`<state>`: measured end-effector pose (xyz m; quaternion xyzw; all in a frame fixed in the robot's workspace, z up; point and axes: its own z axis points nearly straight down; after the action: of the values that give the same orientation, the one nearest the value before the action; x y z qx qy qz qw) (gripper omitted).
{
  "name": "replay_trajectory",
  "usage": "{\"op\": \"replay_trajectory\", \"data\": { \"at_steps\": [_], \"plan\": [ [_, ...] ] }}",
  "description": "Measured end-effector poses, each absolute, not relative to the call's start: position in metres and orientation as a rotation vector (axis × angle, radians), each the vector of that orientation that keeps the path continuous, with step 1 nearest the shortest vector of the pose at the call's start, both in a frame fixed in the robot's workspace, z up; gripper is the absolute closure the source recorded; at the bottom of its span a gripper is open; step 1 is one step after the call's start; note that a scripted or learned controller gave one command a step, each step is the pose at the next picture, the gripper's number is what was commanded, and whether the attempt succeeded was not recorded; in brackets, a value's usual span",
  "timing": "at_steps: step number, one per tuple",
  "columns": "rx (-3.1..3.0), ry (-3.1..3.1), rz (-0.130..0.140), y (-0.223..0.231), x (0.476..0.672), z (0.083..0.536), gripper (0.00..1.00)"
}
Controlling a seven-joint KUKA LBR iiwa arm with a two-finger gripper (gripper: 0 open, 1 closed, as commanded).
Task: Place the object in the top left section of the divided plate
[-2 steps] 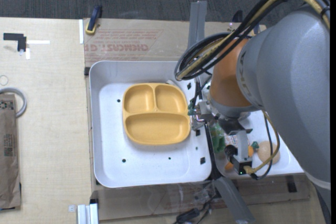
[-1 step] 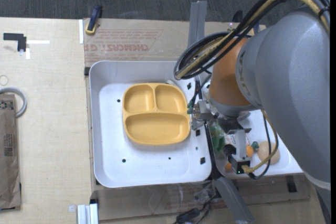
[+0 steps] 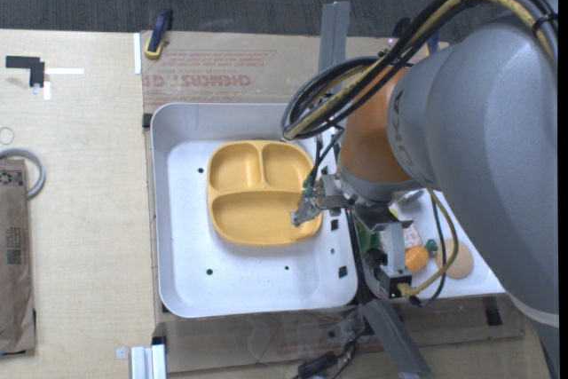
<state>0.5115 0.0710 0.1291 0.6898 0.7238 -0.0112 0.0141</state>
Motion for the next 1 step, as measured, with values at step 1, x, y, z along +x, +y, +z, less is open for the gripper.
{"op": "replay_trajectory", "data": {
  "at_steps": [1],
  "plan": [
    [2.148, 2.254, -0.035, 0.071, 0.5115, 0.1291, 0.0]
  ]
}}
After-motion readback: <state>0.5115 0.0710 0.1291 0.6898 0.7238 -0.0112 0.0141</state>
